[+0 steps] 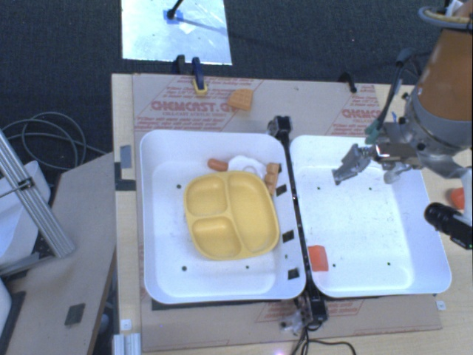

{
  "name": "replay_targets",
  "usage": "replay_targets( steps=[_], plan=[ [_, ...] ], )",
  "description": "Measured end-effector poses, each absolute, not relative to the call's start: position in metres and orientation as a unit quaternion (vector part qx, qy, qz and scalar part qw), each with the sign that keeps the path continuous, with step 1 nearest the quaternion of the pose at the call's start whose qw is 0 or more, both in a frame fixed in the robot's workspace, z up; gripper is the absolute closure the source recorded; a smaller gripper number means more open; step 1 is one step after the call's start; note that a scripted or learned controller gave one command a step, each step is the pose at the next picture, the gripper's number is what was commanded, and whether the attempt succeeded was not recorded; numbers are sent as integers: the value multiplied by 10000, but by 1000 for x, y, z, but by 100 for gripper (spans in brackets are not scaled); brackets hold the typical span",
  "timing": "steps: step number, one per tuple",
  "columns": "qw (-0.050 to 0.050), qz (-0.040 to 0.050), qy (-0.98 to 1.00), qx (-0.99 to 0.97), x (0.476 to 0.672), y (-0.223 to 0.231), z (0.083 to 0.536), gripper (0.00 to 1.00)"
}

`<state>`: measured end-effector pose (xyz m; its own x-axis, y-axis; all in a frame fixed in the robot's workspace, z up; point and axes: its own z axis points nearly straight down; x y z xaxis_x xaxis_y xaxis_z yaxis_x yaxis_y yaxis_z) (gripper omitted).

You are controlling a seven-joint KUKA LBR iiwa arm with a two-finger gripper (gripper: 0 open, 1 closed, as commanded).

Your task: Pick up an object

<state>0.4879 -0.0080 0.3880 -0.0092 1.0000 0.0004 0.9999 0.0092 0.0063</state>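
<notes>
Nearest us, an orange block [317, 257] lay in the right bin [414, 272], while a yellow divided tray [230, 214] filled the left bin [162, 198]. Our hand [353, 166] hovered over the right bin, empty; its opening we could not tell. Dark carpet [59, 43] surrounded the tabletop [310, 98].
</notes>
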Motion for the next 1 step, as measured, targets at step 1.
replay_targets(
  steps=[1],
  plan=[
    [21,24,7104,7038,488,-8,388,0]
  ],
)
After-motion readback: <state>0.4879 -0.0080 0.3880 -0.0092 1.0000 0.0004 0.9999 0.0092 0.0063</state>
